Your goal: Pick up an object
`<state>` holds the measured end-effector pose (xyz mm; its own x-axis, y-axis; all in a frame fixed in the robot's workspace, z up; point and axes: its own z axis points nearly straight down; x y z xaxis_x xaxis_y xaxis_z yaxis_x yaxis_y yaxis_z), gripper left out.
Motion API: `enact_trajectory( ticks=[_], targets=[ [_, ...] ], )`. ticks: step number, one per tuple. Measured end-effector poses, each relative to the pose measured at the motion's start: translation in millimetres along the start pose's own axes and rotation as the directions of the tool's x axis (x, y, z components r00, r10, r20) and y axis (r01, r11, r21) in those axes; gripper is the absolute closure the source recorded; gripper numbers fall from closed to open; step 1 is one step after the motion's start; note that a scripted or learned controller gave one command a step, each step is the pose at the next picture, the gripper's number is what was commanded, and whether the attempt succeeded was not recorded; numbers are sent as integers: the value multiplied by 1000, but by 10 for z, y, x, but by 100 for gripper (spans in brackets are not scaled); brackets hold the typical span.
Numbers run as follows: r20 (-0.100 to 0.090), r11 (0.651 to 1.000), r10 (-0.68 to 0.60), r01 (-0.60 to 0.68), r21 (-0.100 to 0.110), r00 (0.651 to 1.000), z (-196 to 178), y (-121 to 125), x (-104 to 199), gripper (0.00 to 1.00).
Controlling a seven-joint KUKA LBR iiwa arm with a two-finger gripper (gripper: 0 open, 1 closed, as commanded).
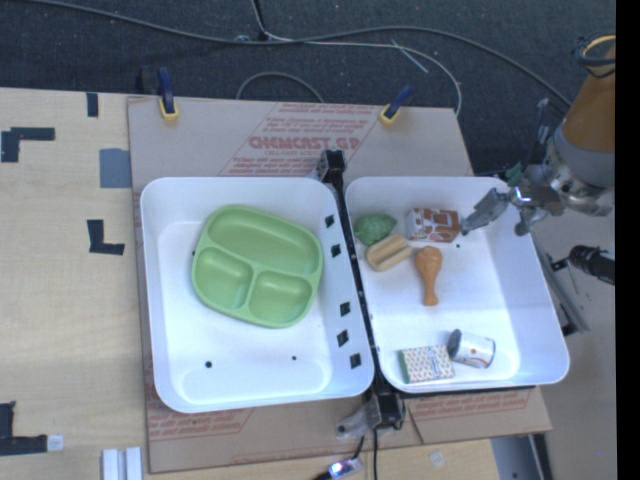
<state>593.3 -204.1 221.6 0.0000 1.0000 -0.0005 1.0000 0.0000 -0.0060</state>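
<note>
While the arm reaches in, its gripper [503, 211] hovers above the right bin's [520, 298] far edge, jaws spread and holding nothing. Just beside it lies the brown-and-white carton [433, 225], with the drumstick [429, 272], bread roll [388, 253] and green lump [374, 228] nearby.

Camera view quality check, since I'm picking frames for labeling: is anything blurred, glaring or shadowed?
Camera view: lighting is even and soft, with faint shadows beside the green tray and chicken drumstick; the white bins are bright but keep detail; the gripper at the right bin's rim looks slightly soft; small print on the boxes is unreadable.
</note>
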Motion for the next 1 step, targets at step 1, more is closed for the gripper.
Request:
enact_trajectory(
  ticks=[1],
  targets=[
    [0,1000,0,0,1,1000,636,-57,-18,0]
  ],
)
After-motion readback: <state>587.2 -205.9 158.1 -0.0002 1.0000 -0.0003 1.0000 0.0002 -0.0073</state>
